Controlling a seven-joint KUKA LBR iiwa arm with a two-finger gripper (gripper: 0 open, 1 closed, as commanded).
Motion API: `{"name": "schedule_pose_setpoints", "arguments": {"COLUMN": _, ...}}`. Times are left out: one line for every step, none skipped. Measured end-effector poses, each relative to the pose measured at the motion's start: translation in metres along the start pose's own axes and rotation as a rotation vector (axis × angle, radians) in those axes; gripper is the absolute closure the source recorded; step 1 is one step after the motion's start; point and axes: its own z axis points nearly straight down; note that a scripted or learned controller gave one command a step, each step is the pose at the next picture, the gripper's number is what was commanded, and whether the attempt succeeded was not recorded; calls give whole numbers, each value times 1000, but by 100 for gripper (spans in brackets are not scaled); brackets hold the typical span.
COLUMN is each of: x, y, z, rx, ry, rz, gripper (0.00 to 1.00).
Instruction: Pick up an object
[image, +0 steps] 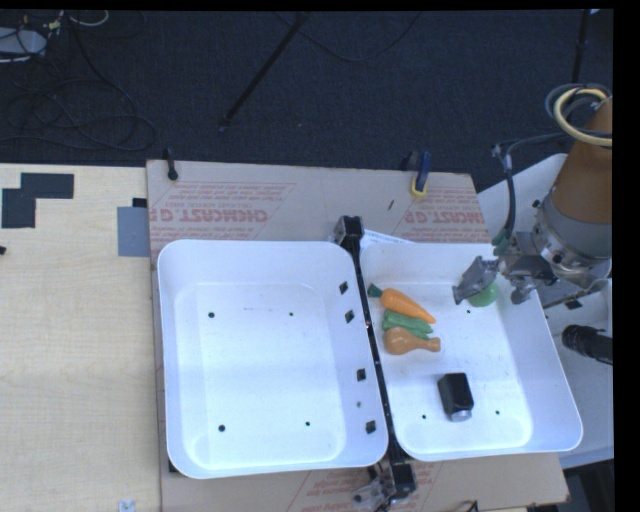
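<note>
The right bin (540, 400) holds an orange carrot (407, 303) with a green top, a green pod-like piece (405, 323) just below it, and a tan gourd-shaped toy (408, 343). A black block (455, 395) lies nearer the front. A small green object (485, 295) rests near the bin's far right side. My gripper (496, 287) hangs over that spot, open, with one grey finger (470, 284) to the left of the green object and the other (522, 290) to the right. The fingers stand wider than the object; I cannot tell whether they touch it.
The left bin (185, 300) stands beside the right one, with a black divider rail (365, 330) between them. Both sit on a cardboard sheet (260, 205). A blue and yellow clamp (420, 175) grips the sheet's far edge. The arm's grey body (580, 215) rises at the right.
</note>
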Motion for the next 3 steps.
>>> {"name": "schedule_pose_setpoints", "arguments": {"x": 29, "y": 89, "z": 67, "rx": 0, "ry": 0, "rz": -4, "gripper": 0}}
{"name": "schedule_pose_setpoints", "arguments": {"x": 124, "y": 72, "z": 83, "rx": 3, "ry": 4, "rz": -8, "gripper": 0}}
{"name": "schedule_pose_setpoints", "arguments": {"x": 118, "y": 73, "z": 73, "rx": 4, "ry": 0, "rz": -1, "gripper": 100}}
